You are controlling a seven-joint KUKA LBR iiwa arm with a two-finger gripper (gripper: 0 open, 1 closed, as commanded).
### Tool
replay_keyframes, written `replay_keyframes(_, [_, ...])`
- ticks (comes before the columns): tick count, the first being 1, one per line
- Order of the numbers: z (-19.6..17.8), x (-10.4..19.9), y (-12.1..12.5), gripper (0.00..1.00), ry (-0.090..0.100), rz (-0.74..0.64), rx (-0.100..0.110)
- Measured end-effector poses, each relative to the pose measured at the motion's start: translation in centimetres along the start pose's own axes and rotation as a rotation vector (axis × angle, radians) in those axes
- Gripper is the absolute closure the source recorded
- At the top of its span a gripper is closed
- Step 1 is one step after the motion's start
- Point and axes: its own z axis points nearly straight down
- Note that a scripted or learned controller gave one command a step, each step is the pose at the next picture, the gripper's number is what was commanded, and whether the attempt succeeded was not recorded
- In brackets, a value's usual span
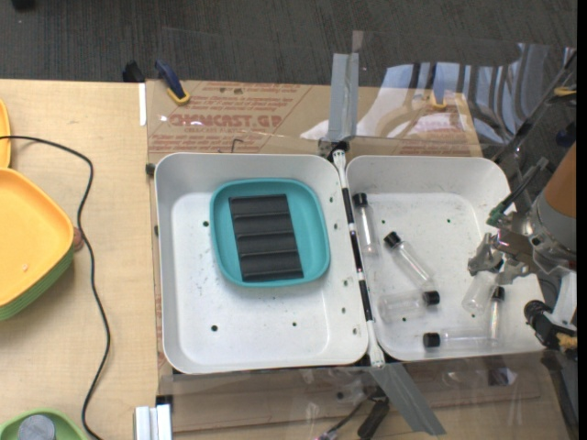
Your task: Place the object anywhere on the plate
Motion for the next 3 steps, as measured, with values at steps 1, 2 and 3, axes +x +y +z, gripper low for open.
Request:
replay_keyframes(1, [0.0,0.0,0.0,0.0,0.0,0.0,0.0])
replay_keyframes(2, [-7.7,-1.4,0.6,0.0,-0.002,0.071,0.001])
replay_keyframes(3, [-18.2,-2.2,1.2,0.0,-0.003,0.209,0.0])
